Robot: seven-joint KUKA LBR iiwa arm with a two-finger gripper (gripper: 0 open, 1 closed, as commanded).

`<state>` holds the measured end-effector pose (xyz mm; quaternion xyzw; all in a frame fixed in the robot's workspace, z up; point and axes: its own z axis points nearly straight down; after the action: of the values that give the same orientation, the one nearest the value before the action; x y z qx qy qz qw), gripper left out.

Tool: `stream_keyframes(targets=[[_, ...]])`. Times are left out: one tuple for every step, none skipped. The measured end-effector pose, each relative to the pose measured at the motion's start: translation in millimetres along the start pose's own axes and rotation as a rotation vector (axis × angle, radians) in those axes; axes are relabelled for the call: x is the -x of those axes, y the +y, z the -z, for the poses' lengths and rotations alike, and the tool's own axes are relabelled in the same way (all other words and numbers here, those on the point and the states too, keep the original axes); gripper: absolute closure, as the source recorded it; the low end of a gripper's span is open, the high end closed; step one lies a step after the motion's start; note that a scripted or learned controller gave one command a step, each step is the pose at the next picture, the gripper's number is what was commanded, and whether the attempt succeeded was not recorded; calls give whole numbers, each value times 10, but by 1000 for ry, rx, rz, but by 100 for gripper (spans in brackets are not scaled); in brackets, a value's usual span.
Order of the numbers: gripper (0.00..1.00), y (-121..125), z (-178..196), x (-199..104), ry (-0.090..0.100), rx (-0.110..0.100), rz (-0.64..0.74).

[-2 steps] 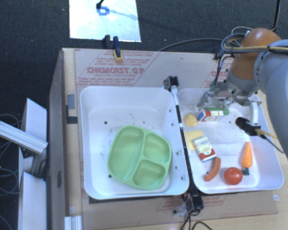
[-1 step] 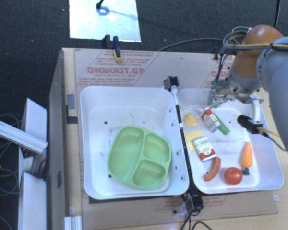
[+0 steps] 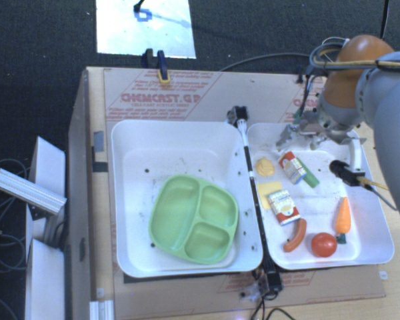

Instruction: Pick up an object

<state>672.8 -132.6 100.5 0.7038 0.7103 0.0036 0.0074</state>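
The approach appears to be under way: the end effector [image 3: 299,136] hangs over the far end of the right bin [image 3: 377,235], nothing visibly in it, and whether it is released or clenched I cannot tell. The red-and-white carton [image 3: 292,167], near the right bin's middle, looks the closest pick; the next move calls for lowering squarely over it. Under the right bin the brown worktop [image 3: 180,92] stands on dark carpet [image 3: 40,45].

arm: grey, orange band, enters from the right | gripper [image 3: 288,137]: over the far end of right bin [image 3: 379,235], apart from red-and-white carton [image 3: 292,167] | right bin also: yellow lump [image 3: 265,167], cheese slice [image 3: 267,192], red packet [image 3: 283,207], sausage [image 3: 295,236], tomato [image 3: 324,245], carrot [image 3: 343,216] | left bin [image 3: 130,179]: green divided plate [image 3: 195,217]
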Motion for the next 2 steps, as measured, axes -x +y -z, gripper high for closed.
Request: stream_keyframes(targets=[[0, -37, -154, -220, 5, -13, -4], [100, -23, -36, -214, 4, -9, -2]])
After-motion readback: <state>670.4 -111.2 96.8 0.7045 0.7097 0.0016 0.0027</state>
